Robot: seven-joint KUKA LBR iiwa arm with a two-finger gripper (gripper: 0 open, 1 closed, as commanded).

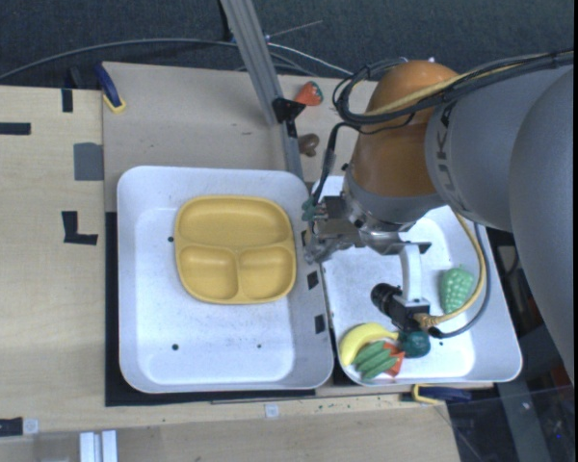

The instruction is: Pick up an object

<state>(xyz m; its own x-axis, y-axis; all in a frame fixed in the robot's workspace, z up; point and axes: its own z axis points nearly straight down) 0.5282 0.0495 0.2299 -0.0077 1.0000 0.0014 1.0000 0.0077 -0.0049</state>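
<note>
Several small toys sit in the right shallow white bin (491, 359): a yellow banana (361, 338), green pods (375, 357), a knobbly green fruit (456, 289).
The gripper (315, 241) hangs over the bins' shared edge; its spread cannot be told. A yellow divided plate (236, 248) lies in the left white bin (144, 354) on the wooden bench (39, 287).

Both white bins, the left bin (144, 287) and the right bin (482, 354), look like smooth, slightly glossy plastic, and the yellow divided plate (236, 248) looks like matt plastic. The bench (29, 258) reads as pale, matt wood or board. The arm's orange band (405, 133) has a glossy sheen, its grey casing (530, 142) a smooth satin finish.
</note>
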